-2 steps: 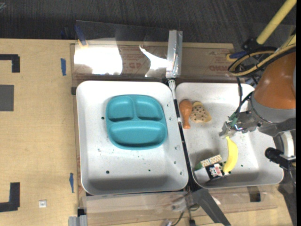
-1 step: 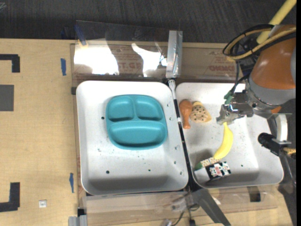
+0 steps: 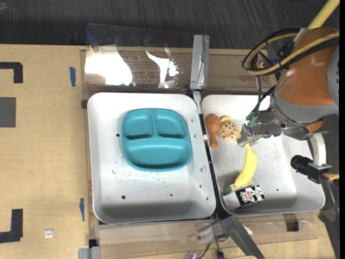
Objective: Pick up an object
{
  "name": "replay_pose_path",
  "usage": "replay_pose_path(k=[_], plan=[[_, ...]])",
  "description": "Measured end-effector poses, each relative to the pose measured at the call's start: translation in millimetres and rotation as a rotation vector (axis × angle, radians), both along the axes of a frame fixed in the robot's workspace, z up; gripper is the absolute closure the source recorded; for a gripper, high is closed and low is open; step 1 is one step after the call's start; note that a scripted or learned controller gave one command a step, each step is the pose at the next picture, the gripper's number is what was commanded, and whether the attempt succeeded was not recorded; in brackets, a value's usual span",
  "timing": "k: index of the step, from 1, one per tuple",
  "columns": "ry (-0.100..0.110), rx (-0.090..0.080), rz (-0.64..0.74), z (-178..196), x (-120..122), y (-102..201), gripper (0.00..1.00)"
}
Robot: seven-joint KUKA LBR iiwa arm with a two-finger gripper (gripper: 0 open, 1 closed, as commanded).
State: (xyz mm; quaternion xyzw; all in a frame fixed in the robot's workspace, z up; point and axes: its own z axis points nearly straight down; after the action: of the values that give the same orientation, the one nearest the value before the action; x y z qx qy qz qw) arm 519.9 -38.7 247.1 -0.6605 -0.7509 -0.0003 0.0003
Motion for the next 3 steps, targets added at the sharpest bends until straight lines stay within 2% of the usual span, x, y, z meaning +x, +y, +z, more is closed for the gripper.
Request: replay_pose_path(k=[1, 2, 3], plan=[[0.006, -0.001, 0.015, -65.1, 4.5, 1.8, 1.00], [-0.002, -0.001, -0.013, -45.1, 49.9, -5.2, 1.00], [-0.006, -0.001, -0.016, 9.0, 64.1, 15.4, 1.00]])
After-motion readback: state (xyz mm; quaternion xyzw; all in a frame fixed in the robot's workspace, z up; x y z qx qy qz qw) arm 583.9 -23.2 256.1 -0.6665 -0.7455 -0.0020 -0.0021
